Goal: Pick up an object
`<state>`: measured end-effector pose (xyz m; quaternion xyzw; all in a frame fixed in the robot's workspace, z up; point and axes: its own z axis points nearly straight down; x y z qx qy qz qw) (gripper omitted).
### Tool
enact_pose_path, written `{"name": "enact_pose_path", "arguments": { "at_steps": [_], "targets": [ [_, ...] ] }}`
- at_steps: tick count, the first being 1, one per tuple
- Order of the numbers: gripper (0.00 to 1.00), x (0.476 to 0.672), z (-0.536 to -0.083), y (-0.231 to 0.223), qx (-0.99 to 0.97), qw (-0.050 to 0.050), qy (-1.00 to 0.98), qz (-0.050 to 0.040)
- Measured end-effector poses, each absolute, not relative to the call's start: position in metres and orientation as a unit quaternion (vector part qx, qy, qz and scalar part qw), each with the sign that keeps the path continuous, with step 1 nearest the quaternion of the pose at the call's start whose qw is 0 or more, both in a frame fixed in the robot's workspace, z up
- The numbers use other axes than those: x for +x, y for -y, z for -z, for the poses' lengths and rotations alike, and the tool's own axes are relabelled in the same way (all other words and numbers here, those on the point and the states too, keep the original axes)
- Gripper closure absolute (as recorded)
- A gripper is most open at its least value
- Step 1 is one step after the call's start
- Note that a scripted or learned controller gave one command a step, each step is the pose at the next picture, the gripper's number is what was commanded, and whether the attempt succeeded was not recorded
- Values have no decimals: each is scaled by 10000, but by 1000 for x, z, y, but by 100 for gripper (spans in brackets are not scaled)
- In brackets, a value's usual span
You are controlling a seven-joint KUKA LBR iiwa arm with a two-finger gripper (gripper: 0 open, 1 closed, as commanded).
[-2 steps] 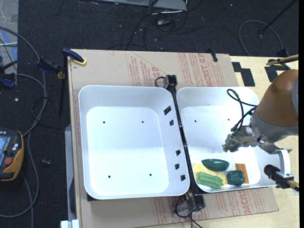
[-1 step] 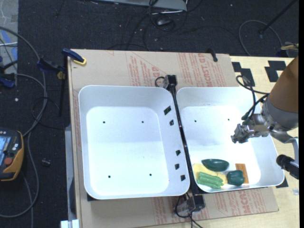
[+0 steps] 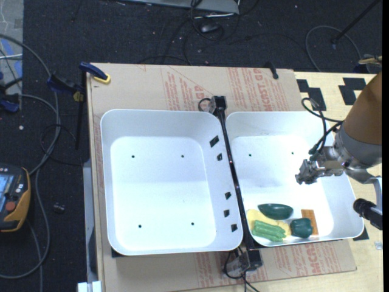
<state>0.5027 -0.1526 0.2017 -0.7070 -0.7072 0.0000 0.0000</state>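
Gripper (image 3: pixel 306 174): grasp state indiscernible. Below it, crowded: dark green object (image 3: pixel 275 211), light green piece (image 3: pixel 268 230), teal lump (image 3: pixel 301 227). Risk: glancing, empty grab.

Four small objects (image 3: pixel 283 221) clustered in right bin's (image 3: pixel 261 148) near corner.

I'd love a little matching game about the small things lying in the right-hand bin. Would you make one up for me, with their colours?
Things:
1. domed piece
2. ridged piece
3. chunky piece
4. flat block

Colours:
A. orange-brown
B. teal
C. light green
D. dark green

Pairs: 1-D, 2-C, 3-B, 4-A. All four lie near the front wall of the right bin.
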Motion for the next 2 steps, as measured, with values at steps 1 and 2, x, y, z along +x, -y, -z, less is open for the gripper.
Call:
{"name": "enact_pose_path", "arguments": {
  "at_steps": [1,2],
  "targets": [
    [100,510,-206,105,-7056,4,7087,3],
    [100,530,-220,52,-7054,0,7088,7]
  ]
}}
